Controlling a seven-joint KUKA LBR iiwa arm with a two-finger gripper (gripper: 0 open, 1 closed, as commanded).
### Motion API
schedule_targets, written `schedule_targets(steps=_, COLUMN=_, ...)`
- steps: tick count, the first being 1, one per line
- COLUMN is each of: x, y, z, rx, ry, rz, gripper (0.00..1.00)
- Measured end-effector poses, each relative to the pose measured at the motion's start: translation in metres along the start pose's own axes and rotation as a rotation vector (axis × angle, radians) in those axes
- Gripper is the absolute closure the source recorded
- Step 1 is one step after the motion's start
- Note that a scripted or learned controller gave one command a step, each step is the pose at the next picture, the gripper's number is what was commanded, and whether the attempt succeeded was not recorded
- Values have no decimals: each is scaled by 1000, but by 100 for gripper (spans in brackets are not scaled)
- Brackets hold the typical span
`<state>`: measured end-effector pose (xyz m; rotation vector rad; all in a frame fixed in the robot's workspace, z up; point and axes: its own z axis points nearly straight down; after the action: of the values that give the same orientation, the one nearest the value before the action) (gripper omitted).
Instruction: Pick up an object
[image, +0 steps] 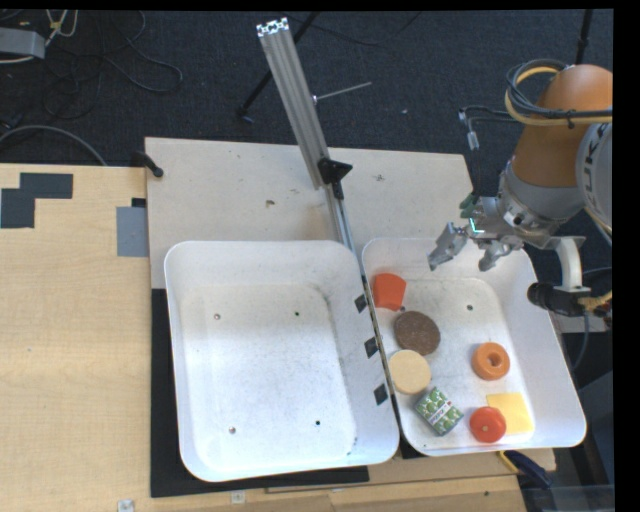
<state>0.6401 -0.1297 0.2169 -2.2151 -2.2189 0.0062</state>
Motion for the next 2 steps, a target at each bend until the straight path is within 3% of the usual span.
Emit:
schedule_targets(steps=1, x=0, y=1, z=-3, rx=-4, ry=-1, rz=-1, gripper=0)
schedule_targets(steps=2, x=7, y=1, z=60, rx=2, ry=0, rz=-3, gripper=0)
